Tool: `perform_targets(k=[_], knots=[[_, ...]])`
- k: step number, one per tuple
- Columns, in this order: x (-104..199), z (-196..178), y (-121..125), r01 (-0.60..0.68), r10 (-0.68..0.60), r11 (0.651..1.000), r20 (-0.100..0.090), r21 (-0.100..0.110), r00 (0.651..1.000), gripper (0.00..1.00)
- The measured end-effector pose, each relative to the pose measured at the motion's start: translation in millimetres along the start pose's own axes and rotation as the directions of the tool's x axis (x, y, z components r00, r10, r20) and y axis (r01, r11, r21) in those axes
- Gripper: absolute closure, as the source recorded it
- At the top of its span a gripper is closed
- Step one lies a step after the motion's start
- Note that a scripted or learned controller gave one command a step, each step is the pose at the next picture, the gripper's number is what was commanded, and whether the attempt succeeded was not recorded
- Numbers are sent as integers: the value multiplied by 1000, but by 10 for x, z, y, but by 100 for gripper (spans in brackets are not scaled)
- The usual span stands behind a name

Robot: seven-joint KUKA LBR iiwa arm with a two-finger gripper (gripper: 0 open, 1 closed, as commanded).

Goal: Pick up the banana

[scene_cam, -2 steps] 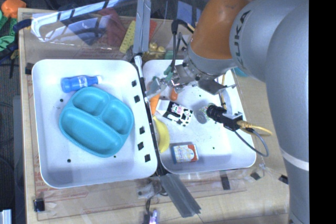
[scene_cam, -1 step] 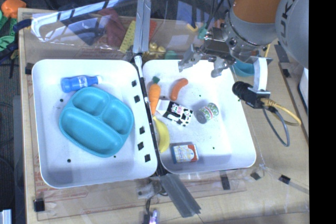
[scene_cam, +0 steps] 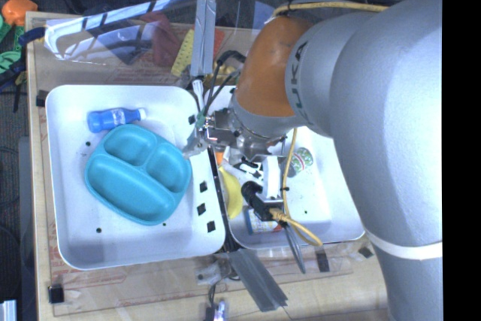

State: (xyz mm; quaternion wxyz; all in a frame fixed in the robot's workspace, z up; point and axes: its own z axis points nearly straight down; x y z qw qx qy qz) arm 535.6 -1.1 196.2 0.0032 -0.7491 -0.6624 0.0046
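Observation:
The banana [scene_cam: 232,194] is a yellow curve lying at the left edge of the right bin [scene_cam: 338,218], beside the wall shared with the left bin. Only part of it shows, since the wrist hardware covers its right side. My gripper [scene_cam: 220,149] hangs low over the near-left part of the right bin, just above the banana's upper end, under the orange band of the arm [scene_cam: 274,75]. Whether it touches the banana is hidden.
The left bin [scene_cam: 68,237] holds a blue divided plate [scene_cam: 137,173] and a small blue bottle [scene_cam: 113,118] behind it. A round green-and-white item [scene_cam: 301,160] lies in the right bin. The big grey arm covers most of that bin.

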Motion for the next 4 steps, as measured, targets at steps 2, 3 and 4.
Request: perform_targets(k=[2, 3, 4], knots=[[-1102, 705, -384, 300, -299, 953, 21, -32, 954, 0], [-1067, 662, -401, 310, -310, 950, 9, -17, 951, 100], [-1078, -40, 76, 484, -484, 875, 1, -6, 875, 100]])
